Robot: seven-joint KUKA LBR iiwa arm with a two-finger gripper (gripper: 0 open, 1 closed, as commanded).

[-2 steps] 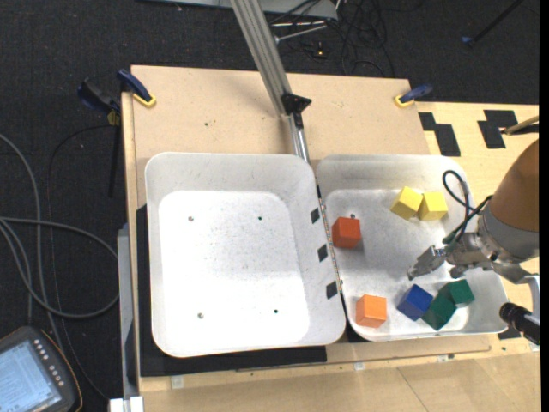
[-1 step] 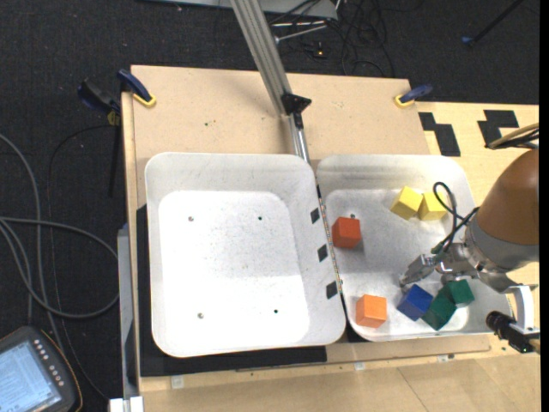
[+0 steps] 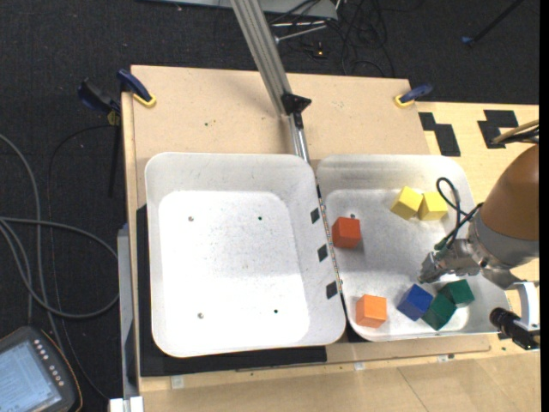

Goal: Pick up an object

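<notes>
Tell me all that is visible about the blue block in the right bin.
The blue block is a small cube of plain, matte colour, lying turned at an angle on the floor of the right bin, near its front edge. A dark green block lies against its right side; an orange block sits apart on its left. The gripper hangs just above and behind it.

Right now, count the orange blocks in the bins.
2, both in the right bin: one orange block near its left wall, the other by the front rim. The arm could hide more.
</notes>
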